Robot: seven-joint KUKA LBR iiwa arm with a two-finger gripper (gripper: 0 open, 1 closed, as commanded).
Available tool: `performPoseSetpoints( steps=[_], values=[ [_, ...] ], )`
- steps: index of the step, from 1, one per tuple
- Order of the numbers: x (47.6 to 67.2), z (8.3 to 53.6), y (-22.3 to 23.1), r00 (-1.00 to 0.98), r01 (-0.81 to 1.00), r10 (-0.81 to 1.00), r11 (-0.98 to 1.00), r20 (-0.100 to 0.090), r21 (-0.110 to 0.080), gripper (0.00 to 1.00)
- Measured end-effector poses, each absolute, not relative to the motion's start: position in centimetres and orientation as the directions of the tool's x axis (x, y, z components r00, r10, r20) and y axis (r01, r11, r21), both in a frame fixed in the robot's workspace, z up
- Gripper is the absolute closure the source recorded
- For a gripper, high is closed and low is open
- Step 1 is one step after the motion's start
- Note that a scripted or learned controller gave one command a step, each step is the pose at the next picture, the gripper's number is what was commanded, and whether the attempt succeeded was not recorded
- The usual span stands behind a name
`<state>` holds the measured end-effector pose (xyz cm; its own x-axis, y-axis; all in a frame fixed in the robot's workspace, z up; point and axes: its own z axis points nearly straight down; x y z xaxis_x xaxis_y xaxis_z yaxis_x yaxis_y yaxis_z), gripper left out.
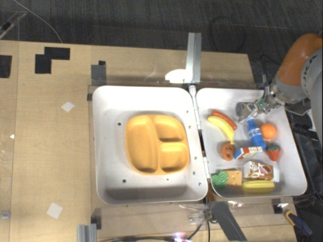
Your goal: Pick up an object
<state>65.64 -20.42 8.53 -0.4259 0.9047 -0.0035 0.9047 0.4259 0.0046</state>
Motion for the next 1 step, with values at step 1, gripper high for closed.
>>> performPoseSetpoints(
  steps=[1],
  values=[
    [65.56,9.52,-20.75,-0.432,0.902,0.902,0.432,-0.005,-0.005,1.00]
  ],
)
